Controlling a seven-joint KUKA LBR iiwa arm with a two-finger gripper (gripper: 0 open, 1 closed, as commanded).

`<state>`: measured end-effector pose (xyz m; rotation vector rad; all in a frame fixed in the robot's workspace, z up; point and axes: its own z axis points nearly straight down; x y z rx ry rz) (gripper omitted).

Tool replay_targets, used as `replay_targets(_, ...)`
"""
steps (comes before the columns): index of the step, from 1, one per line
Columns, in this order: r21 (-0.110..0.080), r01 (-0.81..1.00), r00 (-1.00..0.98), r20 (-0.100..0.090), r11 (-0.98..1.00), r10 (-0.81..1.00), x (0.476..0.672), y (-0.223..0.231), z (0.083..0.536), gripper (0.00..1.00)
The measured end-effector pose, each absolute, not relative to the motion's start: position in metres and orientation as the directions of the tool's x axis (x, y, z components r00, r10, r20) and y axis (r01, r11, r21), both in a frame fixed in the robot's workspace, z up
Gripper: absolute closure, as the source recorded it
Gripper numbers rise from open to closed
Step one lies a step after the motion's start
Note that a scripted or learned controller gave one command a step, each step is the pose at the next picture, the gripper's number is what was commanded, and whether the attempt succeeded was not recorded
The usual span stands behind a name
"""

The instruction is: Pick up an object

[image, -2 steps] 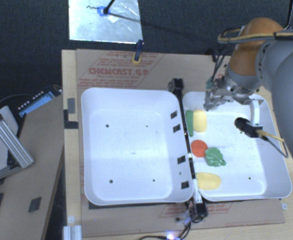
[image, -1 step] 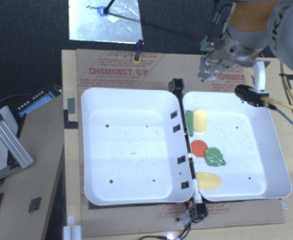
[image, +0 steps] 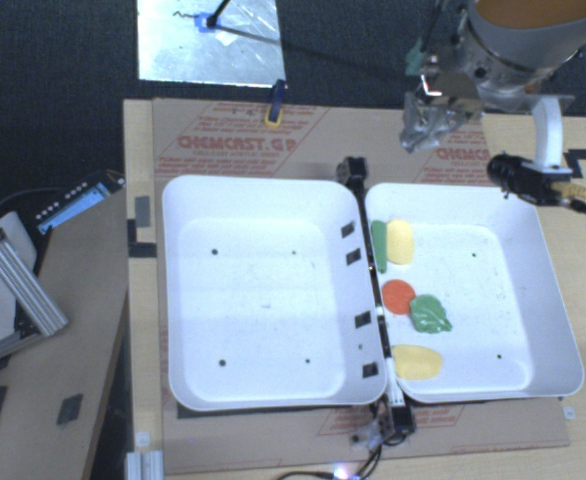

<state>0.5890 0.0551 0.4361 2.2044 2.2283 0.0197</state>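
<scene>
In the right bin (image: 533, 268), along its left wall, we find five small objs.: a green stick (image: 379, 245) lying against the divider, a pale yellow piece (image: 400, 241) touching it, an orange disc (image: 399, 295) below, a green lump (image: 430, 314) just beside the disc, and a yellow oval (image: 417, 362) nearest the front edge. The left bin (image: 263, 288) is not involved.

Handling, as we judge it: all look like light, smooth plastic toy pieces, prob. rigid and a bit slippery. The yellow oval sits apart from the others, so we rate it the easiest pick; take hold across its short axis. The green stick is jammed to the wall, w/ little finger clearance.

Claw: the gripper (image: 428, 128) hangs above the bench behind the right bin, well apart from every obj. and touching none. Its opening is blurred; we cannot tell how wide it stands. Nothing visible in it.
</scene>
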Motion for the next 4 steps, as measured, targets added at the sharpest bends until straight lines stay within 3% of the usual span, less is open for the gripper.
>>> replay_targets(1,0.015,1.000,-0.010,0.004,0.010,1.000,0.561,0.088,0.543,1.00)
replay_targets(2,0.003,1.000,-0.006,0.002,0.006,1.000,0.484,0.088,0.536,1.00)
replay_targets(3,0.003,1.000,0.009,-0.003,-0.009,1.000,0.520,-0.019,0.535,1.00)
replay_targets(4,0.002,1.000,-0.003,0.000,0.003,1.000,0.485,-0.011,0.535,1.00)
